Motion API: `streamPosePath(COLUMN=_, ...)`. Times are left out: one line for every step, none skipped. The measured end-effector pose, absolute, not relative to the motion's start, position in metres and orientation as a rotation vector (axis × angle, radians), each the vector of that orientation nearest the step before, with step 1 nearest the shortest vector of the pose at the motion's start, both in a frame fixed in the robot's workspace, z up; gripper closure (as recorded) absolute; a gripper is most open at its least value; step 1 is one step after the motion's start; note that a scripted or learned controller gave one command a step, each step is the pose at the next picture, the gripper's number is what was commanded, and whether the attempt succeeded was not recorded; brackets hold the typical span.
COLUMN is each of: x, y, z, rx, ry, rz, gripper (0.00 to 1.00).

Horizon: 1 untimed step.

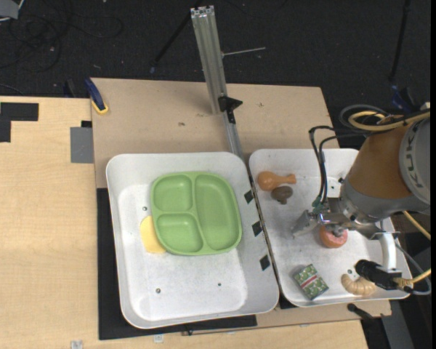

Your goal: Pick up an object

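Note:
My gripper (pixel 325 222) is low in the right bin (pixel 291 267), near its middle. A red-orange round object (pixel 333 238) lies directly under it, touching or nearly touching it and partly hidden by it. Further back in this bin rests an orange pear-shaped toy (pixel 270 179) with a small brown object (pixel 282 193) beside it. Near the front edge lie a green patterned packet (pixel 309 281) and a tan croissant-shaped piece (pixel 359 286).
The left bin (pixel 182 289) holds a green divided plate (pixel 196 213) with a yellow object (pixel 150 236) poking out from under its left side. An upright metal post (pixel 209 57) stands behind the bins. The arm's orange band (pixel 381 169) hangs over the right bin's right side.

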<state>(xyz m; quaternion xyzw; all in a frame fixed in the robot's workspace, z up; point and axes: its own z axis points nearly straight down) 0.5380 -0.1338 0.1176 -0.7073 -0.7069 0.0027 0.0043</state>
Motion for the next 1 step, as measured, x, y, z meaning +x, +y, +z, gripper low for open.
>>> streamPosePath(x=0.5411, y=-0.1336, z=0.0935, rx=-2.224, ry=-2.224, rz=-0.005, gripper=0.00)
